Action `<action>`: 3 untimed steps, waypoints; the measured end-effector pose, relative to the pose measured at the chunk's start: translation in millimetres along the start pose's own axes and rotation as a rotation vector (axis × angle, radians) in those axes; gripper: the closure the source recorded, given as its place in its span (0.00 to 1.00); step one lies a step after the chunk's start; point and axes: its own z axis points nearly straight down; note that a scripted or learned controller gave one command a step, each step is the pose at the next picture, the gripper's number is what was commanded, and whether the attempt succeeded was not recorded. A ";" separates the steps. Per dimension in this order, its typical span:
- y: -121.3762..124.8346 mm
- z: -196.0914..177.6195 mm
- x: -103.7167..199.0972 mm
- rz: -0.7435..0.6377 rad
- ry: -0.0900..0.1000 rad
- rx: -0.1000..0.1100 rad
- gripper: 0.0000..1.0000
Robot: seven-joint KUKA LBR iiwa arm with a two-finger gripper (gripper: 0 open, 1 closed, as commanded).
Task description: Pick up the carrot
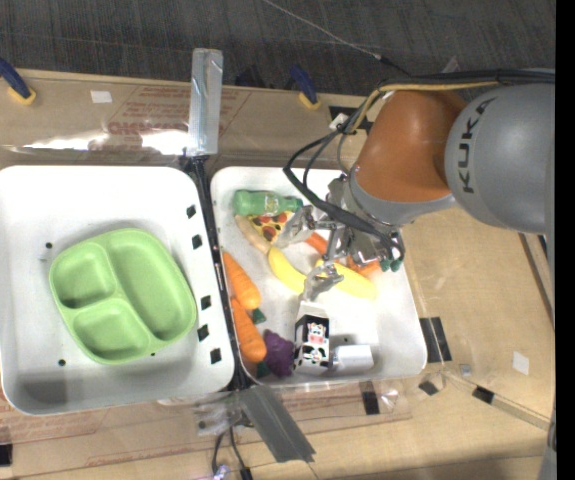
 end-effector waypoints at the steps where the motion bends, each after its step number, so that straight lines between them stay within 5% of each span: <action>1: -75.1 63.1 -46.4 0.152 -0.008 0.004 0.00; 2: -7.3 58.8 -26.2 0.485 -0.009 0.001 0.00; 3: -69.6 7.5 -55.3 0.769 -0.016 0.003 0.00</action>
